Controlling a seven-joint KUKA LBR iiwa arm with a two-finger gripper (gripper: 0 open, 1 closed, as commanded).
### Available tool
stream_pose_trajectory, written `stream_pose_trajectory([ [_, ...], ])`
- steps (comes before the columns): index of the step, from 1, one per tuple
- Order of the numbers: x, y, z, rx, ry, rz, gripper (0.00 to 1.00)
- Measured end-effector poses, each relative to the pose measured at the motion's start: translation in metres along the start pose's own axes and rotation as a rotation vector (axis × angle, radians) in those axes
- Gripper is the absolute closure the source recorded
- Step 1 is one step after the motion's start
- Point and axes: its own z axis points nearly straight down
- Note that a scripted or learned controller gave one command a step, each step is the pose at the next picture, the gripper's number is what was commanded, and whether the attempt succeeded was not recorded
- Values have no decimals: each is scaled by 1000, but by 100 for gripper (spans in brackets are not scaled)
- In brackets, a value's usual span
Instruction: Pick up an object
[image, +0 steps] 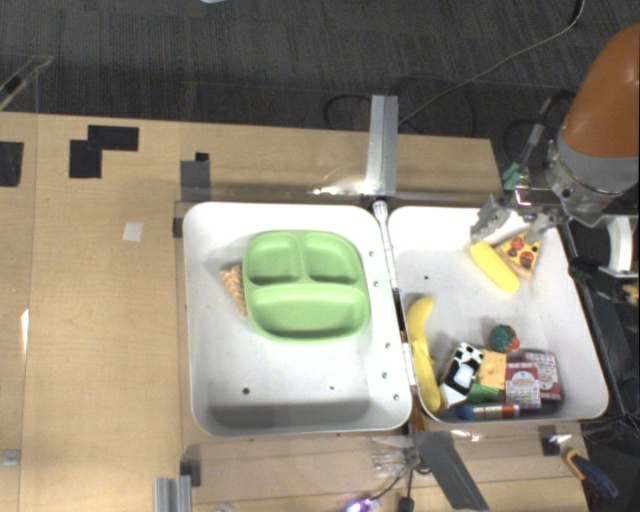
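Wooden bench (100, 300) under dark carpet flooring carries two shallow white bins side by side. Left bin (215, 390) holds a green divided plate (303, 283), with a tan waffle-textured piece (232, 288) tucked against the plate's left edge. Right bin (580, 330) holds a yellow corn-like piece (494, 267) near its upper rim, with a pizza-slice toy (521, 255) touching it on the right. A banana (423, 350) lies along the divider wall. Clustered at the lower right corner are a black-and-white block (462, 367), a red-and-green fruit (503, 338) and a red packet (530, 381). Gripper (510, 222) hangs over the corn and pizza slice, fingers spread apart, nothing visible between them.
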Motion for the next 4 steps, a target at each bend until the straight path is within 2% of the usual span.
stream_pose_trajectory([
  [1,-31,16,40,-1,-1,-205,0],
  [2,-54,2,159,0,-1,-349,0],
  [3,-61,47,182,33,12,-367,0],
  [4,10,29,139,-4,-1,-745,0],
])
